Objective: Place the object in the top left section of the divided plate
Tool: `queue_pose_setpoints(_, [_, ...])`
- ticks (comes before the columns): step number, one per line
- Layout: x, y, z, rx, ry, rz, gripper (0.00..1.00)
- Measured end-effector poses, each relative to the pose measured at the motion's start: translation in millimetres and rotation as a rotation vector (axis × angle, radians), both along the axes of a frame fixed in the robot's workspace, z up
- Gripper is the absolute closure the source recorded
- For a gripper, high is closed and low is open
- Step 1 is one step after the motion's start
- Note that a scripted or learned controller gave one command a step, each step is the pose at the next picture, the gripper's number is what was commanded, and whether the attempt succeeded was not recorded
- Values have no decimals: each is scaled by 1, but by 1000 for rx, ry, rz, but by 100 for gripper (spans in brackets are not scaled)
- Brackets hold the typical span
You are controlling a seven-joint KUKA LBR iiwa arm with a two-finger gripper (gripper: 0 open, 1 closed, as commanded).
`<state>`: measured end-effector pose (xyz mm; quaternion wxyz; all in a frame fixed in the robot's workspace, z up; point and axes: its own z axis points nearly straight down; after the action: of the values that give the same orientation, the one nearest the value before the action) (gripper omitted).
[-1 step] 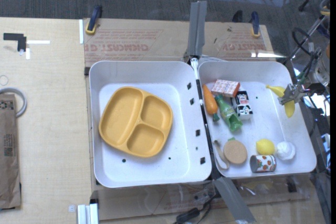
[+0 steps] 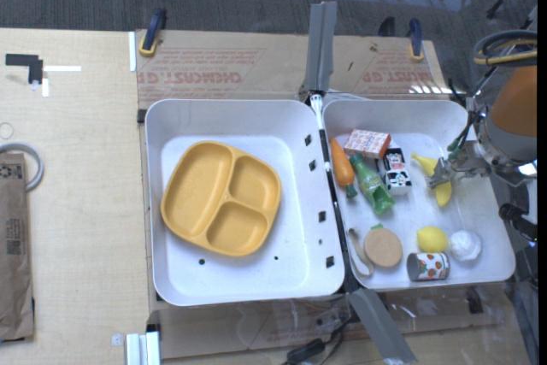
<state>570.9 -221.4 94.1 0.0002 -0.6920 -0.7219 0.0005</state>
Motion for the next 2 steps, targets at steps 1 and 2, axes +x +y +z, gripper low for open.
queue_pose_setpoints(1, [-2, 60, -3, 0, 1, -124, 100])
queue_pose_setpoints(2, [23, 131, 97, -1, 0, -183, 100])
